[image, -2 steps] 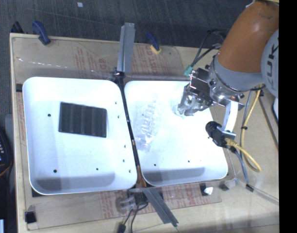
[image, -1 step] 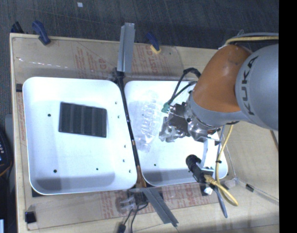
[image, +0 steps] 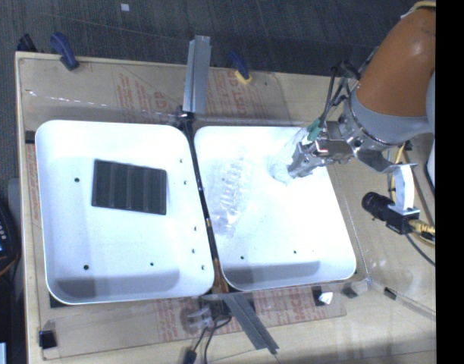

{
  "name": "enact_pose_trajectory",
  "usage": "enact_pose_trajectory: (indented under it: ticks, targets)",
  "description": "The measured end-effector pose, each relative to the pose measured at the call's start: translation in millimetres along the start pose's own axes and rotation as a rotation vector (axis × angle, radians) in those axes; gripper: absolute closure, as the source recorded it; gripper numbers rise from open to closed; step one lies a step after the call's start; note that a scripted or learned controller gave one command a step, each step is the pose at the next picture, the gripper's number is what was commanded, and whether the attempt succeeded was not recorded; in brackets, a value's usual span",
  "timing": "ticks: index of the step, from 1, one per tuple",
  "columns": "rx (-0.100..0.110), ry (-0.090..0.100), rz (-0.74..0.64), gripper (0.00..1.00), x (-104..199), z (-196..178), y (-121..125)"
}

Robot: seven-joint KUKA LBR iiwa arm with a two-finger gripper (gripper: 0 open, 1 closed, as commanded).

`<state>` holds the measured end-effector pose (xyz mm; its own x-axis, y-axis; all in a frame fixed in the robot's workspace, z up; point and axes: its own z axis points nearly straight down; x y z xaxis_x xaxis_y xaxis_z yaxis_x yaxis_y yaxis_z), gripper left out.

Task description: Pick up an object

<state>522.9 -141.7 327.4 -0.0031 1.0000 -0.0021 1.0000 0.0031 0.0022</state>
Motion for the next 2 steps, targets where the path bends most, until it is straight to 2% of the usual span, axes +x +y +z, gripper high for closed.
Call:
enact_pose_trajectory:
  ticks: [1, 2]
  targets:
    - [0.003, 0.001, 0.34, 1.0, 42.8, -0.3, 14.3]
    - [0.003, 0.0, 0.34, 0.0, 42.6, -0.4, 14.3]
